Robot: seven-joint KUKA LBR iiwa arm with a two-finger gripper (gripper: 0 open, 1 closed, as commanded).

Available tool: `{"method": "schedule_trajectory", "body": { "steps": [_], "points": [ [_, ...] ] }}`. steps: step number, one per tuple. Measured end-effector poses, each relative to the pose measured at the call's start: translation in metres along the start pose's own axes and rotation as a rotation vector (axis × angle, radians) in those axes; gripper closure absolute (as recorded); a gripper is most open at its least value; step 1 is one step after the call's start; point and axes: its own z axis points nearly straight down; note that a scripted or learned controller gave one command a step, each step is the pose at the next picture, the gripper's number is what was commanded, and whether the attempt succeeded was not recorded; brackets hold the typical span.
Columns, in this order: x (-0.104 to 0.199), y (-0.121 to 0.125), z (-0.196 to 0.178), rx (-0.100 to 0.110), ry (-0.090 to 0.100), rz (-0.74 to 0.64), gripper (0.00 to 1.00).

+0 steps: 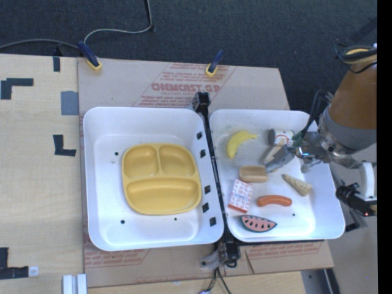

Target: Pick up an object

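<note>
Nearest the camera, at the front of the right bin (331, 225), lay one toy watermelon slice (258, 223), red with a dark rind. Just behind it sat one red-and-white patterned packet (240, 195) near the divider, and to its right one toy sausage (274, 201), reddish orange. Farther back came one tan bread roll (253, 174) and, off to the right, one pale cone (297, 184) (perhaps an ice-cream cone, lying on its side). Behind those, one yellow banana (239, 142) curved near the back left of the bin, well apart from the cone.

That made six loose toy foods in the right bin, none touching another as far as could be seen.

The gripper (275, 156) reached in from the right, low over the middle of the bin, just behind the bread roll and beside the banana. Its two grey fingers (271, 137) stood spread apart, with nothing visibly between them. A small white and orange piece showed near the upper finger; whether it was part of the tool or a seventh object could not be told.

In the left bin (98, 164) lay one yellow divided plate (162, 179) with three compartments, set near the middle. Beyond both bins, two yellow clamps (214, 65) gripped the cardboard sheet (177, 84) at its far edge.
</note>
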Motion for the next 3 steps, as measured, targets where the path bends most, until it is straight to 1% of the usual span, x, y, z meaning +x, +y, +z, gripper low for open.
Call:
{"method": "schedule_trajectory", "body": {
  "steps": [1, 2, 3],
  "points": [
    [0.000, 0.042, 0.080, 0.002, 0.000, 0.000, 0.00],
    [0.025, 0.061, 0.158, -0.007, -0.003, 0.001, 0.00],
    [0.025, 0.063, 0.147, -0.012, -0.004, 0.001, 1.00]
  ]
}}
